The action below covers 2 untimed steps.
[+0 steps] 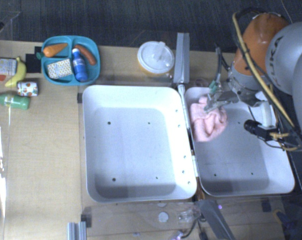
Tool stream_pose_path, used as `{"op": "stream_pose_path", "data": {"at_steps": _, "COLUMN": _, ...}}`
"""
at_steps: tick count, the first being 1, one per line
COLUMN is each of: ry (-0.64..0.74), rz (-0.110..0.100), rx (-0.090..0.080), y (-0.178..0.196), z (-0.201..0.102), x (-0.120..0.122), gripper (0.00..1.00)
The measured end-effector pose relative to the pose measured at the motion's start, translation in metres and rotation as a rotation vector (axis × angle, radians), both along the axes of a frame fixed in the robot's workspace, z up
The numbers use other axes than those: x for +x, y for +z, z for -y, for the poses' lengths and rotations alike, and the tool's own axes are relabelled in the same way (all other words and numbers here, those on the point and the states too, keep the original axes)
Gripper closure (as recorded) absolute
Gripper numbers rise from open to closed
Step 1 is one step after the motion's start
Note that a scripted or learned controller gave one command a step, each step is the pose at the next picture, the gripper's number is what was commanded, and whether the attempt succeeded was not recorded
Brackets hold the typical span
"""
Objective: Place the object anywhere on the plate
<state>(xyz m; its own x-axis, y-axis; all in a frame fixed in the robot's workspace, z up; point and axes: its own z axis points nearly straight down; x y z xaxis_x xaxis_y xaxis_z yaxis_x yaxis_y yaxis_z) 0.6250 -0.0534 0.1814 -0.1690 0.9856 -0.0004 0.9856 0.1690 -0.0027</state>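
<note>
A crumpled pink soft object (pixel 208 122) lies in the right bin (pixel 251 169), against its left wall near the back. My gripper (pixel 212 98) hangs over the object's upper edge and touches or nearly touches it; the wrist hides the contact. The blue divided plate (pixel 93 70) stands on the bench at the far left, behind the left bin. It holds an orange carrot (pixel 55 49), a blue bottle (pixel 79 65), a sausage-like piece (pixel 86 55) and a checked item (pixel 59 69).
The left bin (pixel 135 144) lies between the plate and the right bin. A white lidded cup (pixel 156 57) and a metal post (pixel 181 59) stand behind the bins. A banana (pixel 18 71), a can (pixel 27 88), a green bottle (pixel 10 101) and a carton (pixel 1 65) lie at the far left.
</note>
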Motion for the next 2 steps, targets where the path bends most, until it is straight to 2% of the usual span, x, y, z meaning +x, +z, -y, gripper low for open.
{"op": "stream_pose_path", "data": {"at_steps": 1, "ry": 0.005, "rz": 0.003, "rx": 0.000, "y": 0.041, "z": -0.001, "x": 0.002, "gripper": 1.00}}
{"op": "stream_pose_path", "data": {"at_steps": 2, "ry": 0.406, "rz": 0.002, "rx": 0.002, "y": 0.047, "z": -0.041, "x": -0.016, "gripper": 1.00}}
